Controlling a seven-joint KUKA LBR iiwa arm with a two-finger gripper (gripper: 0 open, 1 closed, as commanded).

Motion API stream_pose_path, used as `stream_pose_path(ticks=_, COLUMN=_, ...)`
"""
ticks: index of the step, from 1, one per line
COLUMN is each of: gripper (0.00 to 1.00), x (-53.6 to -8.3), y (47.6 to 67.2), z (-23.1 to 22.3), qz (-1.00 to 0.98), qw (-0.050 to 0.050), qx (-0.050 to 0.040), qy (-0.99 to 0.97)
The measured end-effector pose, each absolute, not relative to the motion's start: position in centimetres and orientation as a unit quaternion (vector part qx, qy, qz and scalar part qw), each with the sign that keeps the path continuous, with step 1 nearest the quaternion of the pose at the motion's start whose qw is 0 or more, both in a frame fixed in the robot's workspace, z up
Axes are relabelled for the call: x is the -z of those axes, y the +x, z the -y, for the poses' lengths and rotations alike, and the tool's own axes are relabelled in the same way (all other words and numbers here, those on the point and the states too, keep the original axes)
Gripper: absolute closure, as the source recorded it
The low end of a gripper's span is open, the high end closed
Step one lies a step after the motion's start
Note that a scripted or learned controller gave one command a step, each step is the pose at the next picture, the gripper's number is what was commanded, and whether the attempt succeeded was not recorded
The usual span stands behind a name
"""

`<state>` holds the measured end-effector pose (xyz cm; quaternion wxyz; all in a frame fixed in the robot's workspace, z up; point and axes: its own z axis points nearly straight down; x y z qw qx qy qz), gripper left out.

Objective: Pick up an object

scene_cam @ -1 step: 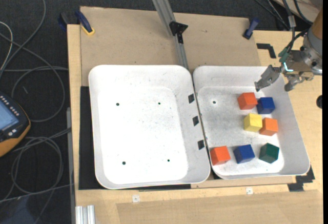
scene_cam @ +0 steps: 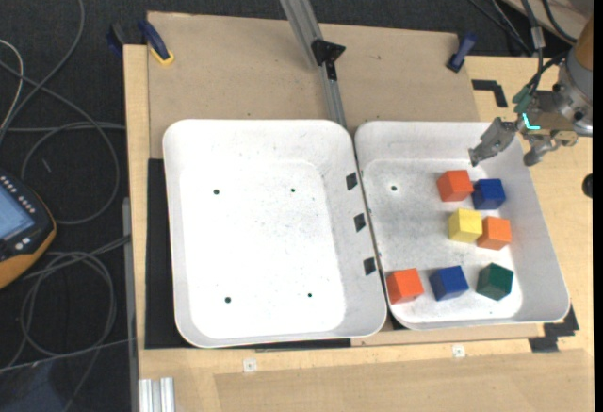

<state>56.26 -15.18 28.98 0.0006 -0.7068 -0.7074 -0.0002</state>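
Orange, blue, yellow and green blocks sit in the right bin (scene_cam: 542,240), all loose. The jaws (scene_cam: 513,144) hang spread and empty above its far edge, so this looks like the approach step. The nearest orange block (scene_cam: 454,185) lies just below-left of them; next they'd need to drop straddling it.

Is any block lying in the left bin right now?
No. All seven blocks, such as the green block, sit in the right bin.
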Motion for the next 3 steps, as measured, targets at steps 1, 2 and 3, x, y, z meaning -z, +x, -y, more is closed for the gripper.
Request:
stream_pose_path(ticks=1, gripper=0.00, x=-24.5, y=56.9, z=15.1, qz=0.707, qw=0.002, qx=-0.0012, qy=-0.707)
stream_pose_path(ticks=2, gripper=0.00, x=-18.3, y=57.2, z=15.5, qz=0.707, qw=0.003, qx=-0.0019, qy=-0.707)
stream_pose_path(ticks=3, gripper=0.00, x=-13.5, y=57.9, z=14.9, qz=0.707, qw=0.003, qx=-0.0013, qy=-0.707)
